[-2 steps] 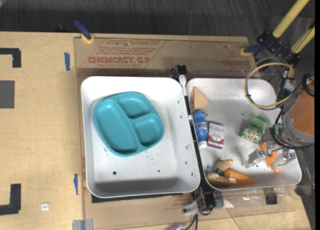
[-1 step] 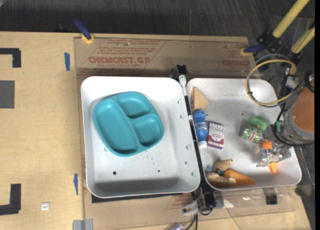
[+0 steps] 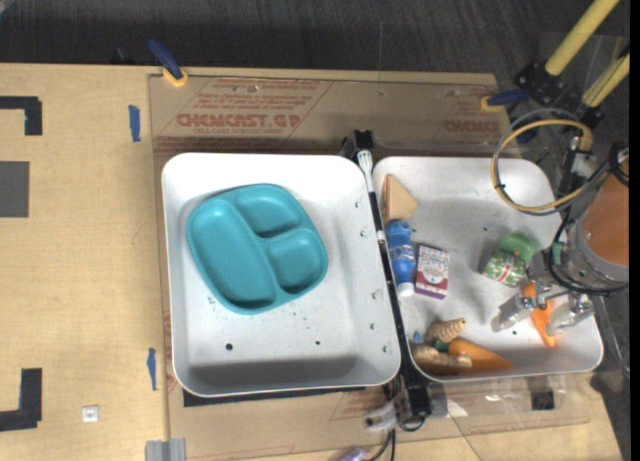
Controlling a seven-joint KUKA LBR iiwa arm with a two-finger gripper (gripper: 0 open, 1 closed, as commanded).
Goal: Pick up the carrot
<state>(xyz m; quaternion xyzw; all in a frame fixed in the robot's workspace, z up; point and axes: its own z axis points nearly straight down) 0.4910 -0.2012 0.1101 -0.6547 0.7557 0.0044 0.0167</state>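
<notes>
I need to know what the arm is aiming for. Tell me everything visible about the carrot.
The carrot is a small orange piece, tapered, with a smooth, plastic-like look. It lies flat near the front edge of the right bin, its pointed end toward the right. Its blunt left end lies against a tan, ridged item and another tan piece. The gripper is to its upper right, apart from it; something orange shows by the fingers, but I can't tell what.

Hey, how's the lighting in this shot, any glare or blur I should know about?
Camera view: even overhead light, soft shadows along the white bins; mild sheen on the teal tray; gripper looks slightly smeared; the carrot and small items nearby are coarse and low in detail.
</notes>
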